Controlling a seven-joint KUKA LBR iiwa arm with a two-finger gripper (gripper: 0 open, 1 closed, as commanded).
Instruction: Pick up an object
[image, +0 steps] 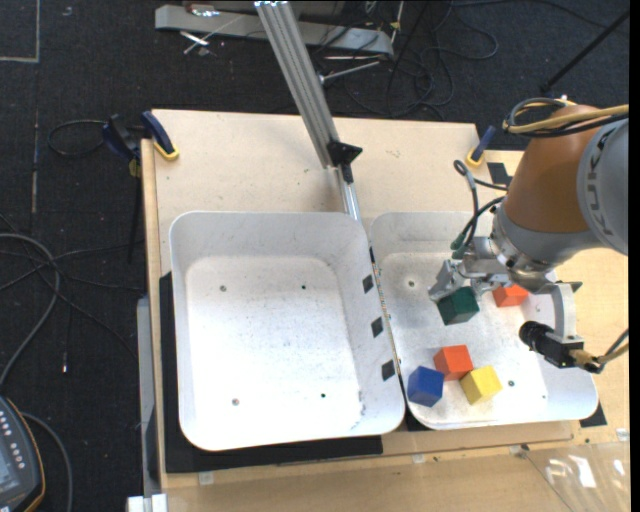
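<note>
My gripper (458, 287) hangs over the middle of the right bin (415, 238), below the grey and orange arm that comes in from the right. A dark green block (460, 306) sits tilted between its fingers, and the gripper is shut on it. An orange-red block (512, 296) lies just to the right of the gripper. Nearer the bin's front edge lie an orange block (455, 359), a blue block (425, 385) and a yellow block (481, 383), close together.
The left bin (200, 235) stands beside the right one, their rims meeting at the centre. A slanted metal pole (308, 90) runs from the top down to that junction. Clamps (160, 136) sit at the bench's back corners.
</note>
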